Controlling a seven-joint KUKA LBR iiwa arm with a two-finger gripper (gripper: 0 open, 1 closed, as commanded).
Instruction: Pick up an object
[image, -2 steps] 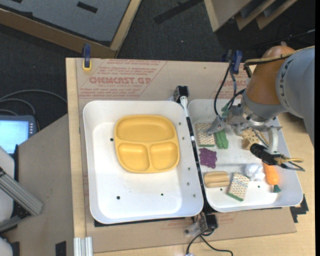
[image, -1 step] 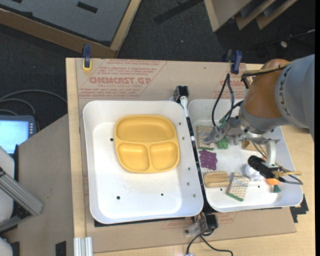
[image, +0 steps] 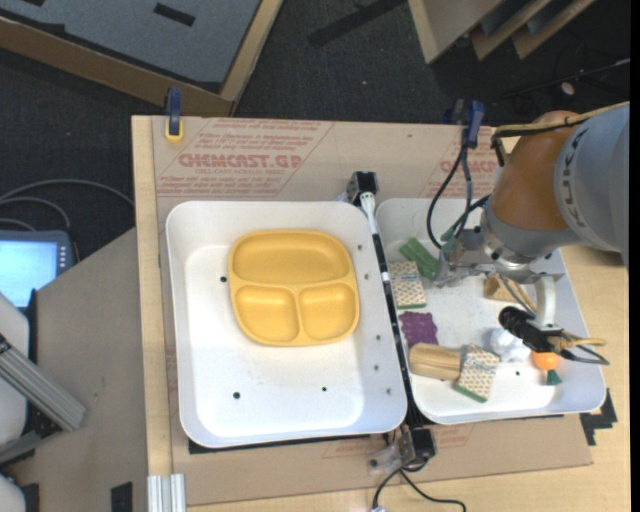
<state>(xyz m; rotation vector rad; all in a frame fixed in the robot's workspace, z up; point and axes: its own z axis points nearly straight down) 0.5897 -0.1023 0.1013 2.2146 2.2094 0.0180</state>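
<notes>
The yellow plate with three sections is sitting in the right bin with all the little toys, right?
Not quite. The camera view shows the yellow plate with three sections lying in the left bin, by itself. The little things, like the purple piece and the wooden block, are in the right bin.

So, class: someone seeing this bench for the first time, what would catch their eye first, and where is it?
First the yellow divided tray, lying alone in the left bin. Next the grey arm's orange band, reaching in over the right bin. That bin's clutter includes a purple piece and a wooden block.
</notes>
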